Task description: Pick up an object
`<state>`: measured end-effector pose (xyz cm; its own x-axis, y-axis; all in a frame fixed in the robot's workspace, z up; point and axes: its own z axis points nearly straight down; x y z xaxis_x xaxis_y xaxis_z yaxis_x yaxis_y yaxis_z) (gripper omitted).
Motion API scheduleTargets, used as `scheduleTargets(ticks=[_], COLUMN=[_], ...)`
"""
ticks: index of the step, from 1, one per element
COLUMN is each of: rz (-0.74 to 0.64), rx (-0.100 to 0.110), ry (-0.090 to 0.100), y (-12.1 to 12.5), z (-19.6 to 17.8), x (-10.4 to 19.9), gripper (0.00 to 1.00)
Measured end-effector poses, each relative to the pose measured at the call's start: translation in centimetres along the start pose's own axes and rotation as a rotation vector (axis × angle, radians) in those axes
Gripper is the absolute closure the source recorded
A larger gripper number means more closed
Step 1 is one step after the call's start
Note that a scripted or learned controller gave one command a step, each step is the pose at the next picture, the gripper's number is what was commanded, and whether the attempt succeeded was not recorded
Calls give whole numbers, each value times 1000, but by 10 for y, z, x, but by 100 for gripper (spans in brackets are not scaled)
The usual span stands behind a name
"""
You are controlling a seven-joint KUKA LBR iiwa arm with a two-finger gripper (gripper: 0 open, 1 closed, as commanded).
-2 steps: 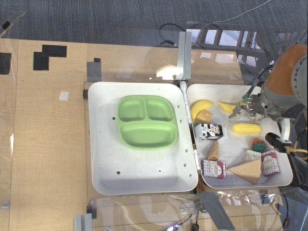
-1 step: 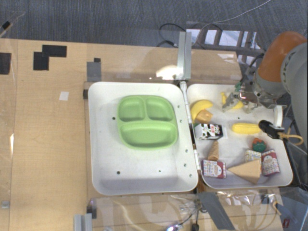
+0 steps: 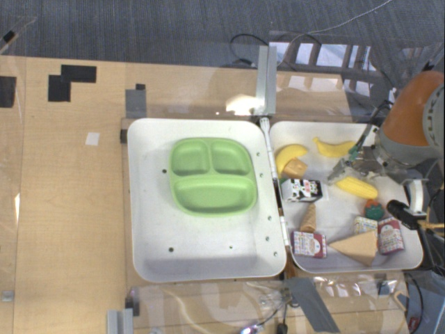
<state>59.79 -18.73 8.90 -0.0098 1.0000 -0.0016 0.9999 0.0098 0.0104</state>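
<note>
Hovering low in the right bin (image 3: 417,259), my end effector (image 3: 345,168) sat just above the yellow banana (image 3: 356,187), fingers spread and pinching nothing. The pick was not done: every item lay in the bin, the grasp and lift remaining.

Single fixed camera overhead, slanted down on both bins (image 3: 139,207).
</note>
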Motion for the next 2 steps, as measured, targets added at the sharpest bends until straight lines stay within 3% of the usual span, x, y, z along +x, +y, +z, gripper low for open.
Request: scheduleTargets(ticks=[1, 2], rz=[-2, -2], rx=[-9, -9], ry=[1, 1], y=[4, 4], z=[-11, -11], x=[2, 2], gripper=[100, 0])
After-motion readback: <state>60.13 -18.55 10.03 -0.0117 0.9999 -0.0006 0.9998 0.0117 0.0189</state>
